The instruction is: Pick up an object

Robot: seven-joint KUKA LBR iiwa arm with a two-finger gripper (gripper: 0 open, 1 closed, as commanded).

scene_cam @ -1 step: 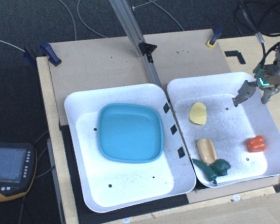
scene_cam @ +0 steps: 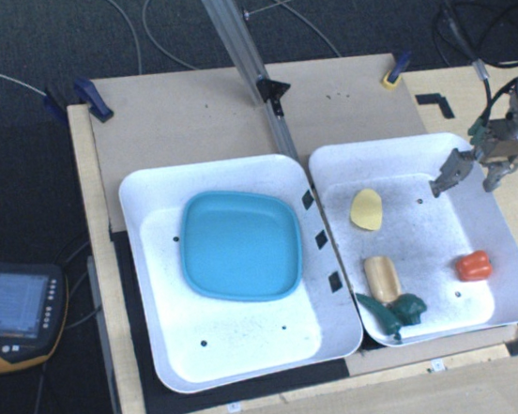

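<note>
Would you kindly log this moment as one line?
gripper: open, nothing held | position: right bin upper right | nearest: yellow piece | grasp: not yet

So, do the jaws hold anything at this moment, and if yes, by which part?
Nothing is held. The gripper is open above the right bin's far right corner, with nothing between its jaws.

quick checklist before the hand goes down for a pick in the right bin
1. Hand holds nothing: ok, fingers spread with no object between them.
2. Hand over the right bin: ok, at its upper right edge.
3. Targets in view: ok, yellow piece, tan block, red object.
4. Tan block free: not ok, green toy touches it.
5. Hand height above the bin: cannot tell.
</note>
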